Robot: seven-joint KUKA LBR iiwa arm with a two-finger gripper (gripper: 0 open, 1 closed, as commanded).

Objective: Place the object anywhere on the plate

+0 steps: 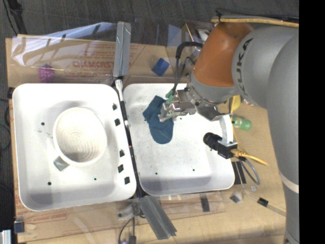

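Here I am over the right bin (195, 183), and the plate (80, 135) is my landmark. It sits in the left bin (30, 187), round, white and ribbed, roughly in the middle of that bin's floor. Nothing lies on the plate.

The blue cloth (160, 128) is well apart from the plate, off to its right in the view, across the wall where the two bins meet. It lies crumpled on the floor of the right bin, toward the corner that is nearer the plate and farther from the camera.

My gripper (170, 111) is at the edge of the cloth that faces away from the plate, low over it. Whether it is wide or narrow I cannot tell from this angle, nor whether it has any cloth in its grasp. My orange band (218, 55) shows above it, farther again from the plate.

Just beside the plate, on its near left side in the view, a small grey piece (61, 163) lies on the bin floor.

Beyond the plate, outside both bins, a purple thing (46, 74) sits on the cardboard. A blue block (161, 66) sits on the bench beyond the right bin.
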